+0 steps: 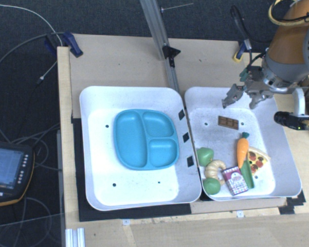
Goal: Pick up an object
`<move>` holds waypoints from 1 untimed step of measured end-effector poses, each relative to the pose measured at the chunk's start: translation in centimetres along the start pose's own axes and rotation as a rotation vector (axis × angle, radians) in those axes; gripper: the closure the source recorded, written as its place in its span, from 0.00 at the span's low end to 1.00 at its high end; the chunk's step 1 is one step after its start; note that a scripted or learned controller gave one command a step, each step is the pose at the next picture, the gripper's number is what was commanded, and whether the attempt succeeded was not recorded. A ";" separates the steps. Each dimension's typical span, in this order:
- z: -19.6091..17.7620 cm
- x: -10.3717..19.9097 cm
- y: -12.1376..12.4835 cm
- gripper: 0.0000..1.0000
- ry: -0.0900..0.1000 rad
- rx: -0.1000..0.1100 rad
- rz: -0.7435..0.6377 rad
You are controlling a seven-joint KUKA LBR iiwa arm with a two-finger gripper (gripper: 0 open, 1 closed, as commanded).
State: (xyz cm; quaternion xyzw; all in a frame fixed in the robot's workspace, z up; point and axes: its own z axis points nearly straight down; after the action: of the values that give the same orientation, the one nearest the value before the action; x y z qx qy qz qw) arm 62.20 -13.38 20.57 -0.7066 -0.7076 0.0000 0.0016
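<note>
From the overhead camera, the gripper (242, 100) hangs with its fingers spread and nothing between them over the far end of the right bin (205, 98), just beyond the chocolate bar (228, 122). That bar lies flat and alone, so it looks the easiest target: descend straight, straddle its narrow width, then close. The carrot (241, 152), pizza slice (257, 160), pear (205, 155), box (235, 181) crowd together nearer the front. The blue tray (145, 139) fills the left bin (92, 138), well apart.

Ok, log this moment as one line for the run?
gripper: open, above right bin far end | held: nothing | nearest: chocolate bar | carrot: untouched
</note>
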 end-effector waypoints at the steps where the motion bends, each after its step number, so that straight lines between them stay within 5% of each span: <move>1: 0.0 0.0 0.0 0.00 0.000 0.000 0.000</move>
State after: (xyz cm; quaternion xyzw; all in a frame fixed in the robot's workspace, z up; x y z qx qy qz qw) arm 62.20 -13.38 20.57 -0.7065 -0.7077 0.0001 0.0015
